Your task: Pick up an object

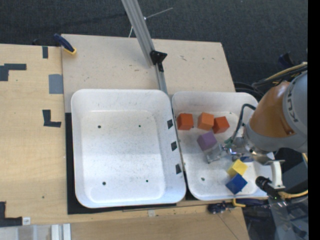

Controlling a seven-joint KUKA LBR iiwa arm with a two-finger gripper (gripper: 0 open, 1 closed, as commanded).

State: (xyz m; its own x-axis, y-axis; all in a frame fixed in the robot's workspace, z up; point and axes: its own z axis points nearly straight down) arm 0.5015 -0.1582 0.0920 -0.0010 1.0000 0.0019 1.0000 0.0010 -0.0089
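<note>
The right bin [200, 186] holds several small cubes. Two orange cubes [185, 121] [205, 120] and a red-orange cube [221, 124] line its far side. A purple cube [206, 141] lies in the middle, with a yellow cube [238, 167] and a blue cube [236, 184] near the front right corner. My gripper [216, 155] is down low in this bin, just in front of the purple cube and left of the yellow one. No cube is visibly held by it. The grey arm with its orange band [272, 116] covers the bin's right side.
The left bin [120, 149] stands beside the right one, and their rims meet at a ridge [175, 144]. A slanted metal rail [142, 29] crosses the bench behind the bins. A blue and yellow tool [65, 44] lies at the far left.
</note>
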